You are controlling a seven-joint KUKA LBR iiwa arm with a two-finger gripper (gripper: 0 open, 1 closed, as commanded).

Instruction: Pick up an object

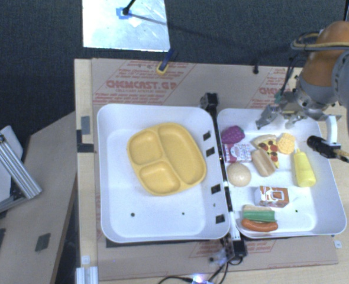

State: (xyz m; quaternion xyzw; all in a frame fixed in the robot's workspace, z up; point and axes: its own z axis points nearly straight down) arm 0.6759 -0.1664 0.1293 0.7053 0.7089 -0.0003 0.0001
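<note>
The right bin (328,212) holds several toy foods: purple grapes (232,135), a pizza slice (268,142), a hot dog (263,162), a yellow waffle-like piece (286,142), a mustard bottle (303,169), a beige egg-shaped piece (239,174), a pink-and-white packet (240,152), a small carton (274,196) and a sandwich (259,218). My gripper (277,120) hangs over the bin's back edge, just behind the pizza slice and the waffle piece. Its fingers are spread open with nothing between them.
The left bin (112,188) holds a yellow divided tray (165,157). A black divider with clips (219,158) runs between the bins. A black part on the arm's cable (322,147) sticks out over the right bin's right side.
</note>
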